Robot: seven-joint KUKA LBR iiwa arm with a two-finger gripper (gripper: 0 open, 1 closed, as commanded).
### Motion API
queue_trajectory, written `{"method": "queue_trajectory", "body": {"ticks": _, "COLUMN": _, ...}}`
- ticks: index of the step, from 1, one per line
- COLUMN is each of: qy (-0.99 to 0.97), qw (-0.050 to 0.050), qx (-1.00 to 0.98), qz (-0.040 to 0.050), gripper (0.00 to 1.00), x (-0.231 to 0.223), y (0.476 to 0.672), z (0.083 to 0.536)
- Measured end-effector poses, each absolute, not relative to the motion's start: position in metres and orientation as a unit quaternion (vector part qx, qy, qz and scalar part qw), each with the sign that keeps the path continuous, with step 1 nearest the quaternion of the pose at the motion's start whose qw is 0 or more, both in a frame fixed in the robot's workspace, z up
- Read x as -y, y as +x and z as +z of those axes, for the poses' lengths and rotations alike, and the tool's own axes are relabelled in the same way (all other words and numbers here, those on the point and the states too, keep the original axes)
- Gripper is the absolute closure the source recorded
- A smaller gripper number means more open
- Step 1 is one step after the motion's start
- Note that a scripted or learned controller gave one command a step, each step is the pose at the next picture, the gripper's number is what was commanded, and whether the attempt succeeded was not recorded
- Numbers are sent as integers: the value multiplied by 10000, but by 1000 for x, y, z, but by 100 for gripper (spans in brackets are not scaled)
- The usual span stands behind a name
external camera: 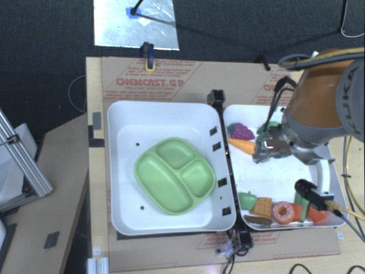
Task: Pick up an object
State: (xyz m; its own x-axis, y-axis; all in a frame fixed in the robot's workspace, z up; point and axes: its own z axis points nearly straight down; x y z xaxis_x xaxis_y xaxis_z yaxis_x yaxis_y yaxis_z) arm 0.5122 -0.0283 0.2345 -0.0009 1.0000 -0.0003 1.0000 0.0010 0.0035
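The gripper sits low in the right bin, beside the carrot, which lies at its nine o'clock; contact cannot be confirmed. Whether it is open or closed, and whether it holds anything, cannot be told. The purple grapes lie at its ten o'clock. Along the bin's six o'clock edge rest a green piece, waffle and donut. The left bin bears a green divided plate. Judgement: nothing is lifted; the grasp and lift remain.

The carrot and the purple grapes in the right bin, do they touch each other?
Touching. Camera view shows carrot lying against the lower edge of the grapes, without white gap.
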Motion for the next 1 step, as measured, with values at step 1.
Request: {"method": "queue_trajectory", "body": {"ticks": 1, "qy": 7068, "qw": -3, "qx": -7074, "qz": -2, "gripper": 100, "x": 27, "y": 515, "z": 214}}
